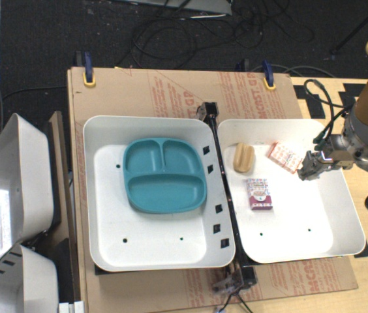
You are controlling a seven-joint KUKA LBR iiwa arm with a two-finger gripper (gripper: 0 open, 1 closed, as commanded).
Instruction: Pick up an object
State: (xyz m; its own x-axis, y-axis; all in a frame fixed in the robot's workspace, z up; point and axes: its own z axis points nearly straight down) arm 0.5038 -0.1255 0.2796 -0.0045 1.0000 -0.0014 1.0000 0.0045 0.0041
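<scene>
Two shallow white bins are seen side by side on the cardboard-covered bench [171, 90]. In the left bin [99, 175], a teal divided plate [165, 175] is laid flat near the middle, its two small compartments toward the far side. In the right bin [327, 233], three small things are found: a tan bread-like roll [243, 157] near the inner wall, a pink and white packet [284, 156] lying tilted toward the far side, and a purple and white carton [260, 193] set closer to the near side, just below the roll.

The arm is brought in from the right, and its gripper [309, 169] is held low over the right bin, just beside the pink and white packet's right end. Nothing is seen between the fingers. Whether the jaws are spread or pressed together cannot be told from this angle. Roll, packet and carton are all resting on the bin floor, apart from one another.
</scene>
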